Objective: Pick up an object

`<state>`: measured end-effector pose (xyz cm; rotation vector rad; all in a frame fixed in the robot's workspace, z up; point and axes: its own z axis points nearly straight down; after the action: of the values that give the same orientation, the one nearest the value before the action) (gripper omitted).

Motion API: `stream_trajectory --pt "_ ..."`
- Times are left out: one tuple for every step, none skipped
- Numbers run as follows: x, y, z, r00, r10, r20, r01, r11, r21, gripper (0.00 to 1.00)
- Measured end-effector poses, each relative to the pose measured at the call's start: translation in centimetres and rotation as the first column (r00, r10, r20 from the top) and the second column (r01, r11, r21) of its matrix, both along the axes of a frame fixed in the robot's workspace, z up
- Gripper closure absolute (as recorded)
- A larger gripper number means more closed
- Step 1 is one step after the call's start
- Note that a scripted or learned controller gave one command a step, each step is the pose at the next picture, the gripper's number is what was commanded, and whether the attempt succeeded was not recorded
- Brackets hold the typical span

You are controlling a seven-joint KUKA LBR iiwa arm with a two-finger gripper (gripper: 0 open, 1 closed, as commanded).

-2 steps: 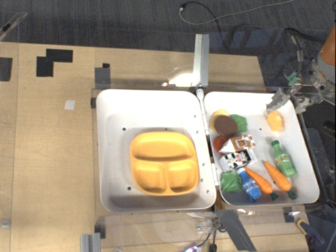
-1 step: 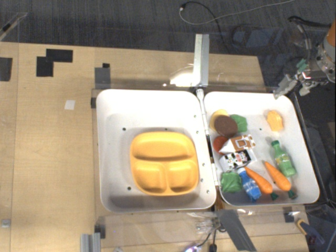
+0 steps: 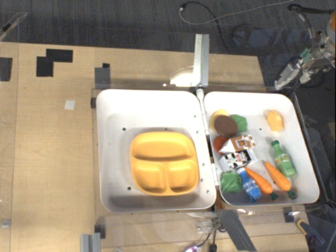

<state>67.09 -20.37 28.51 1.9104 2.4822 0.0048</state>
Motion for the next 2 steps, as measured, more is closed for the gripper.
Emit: stream_trajectory --pt "-0.1 -0.1 4.5 0.973 -0.231 -0.001 0.231 0.973 0.002 0.0" --pt "-0.1 -0.1 6.9 0.877 -0.481 -0.003 0.481 0.877 0.004 0.0"
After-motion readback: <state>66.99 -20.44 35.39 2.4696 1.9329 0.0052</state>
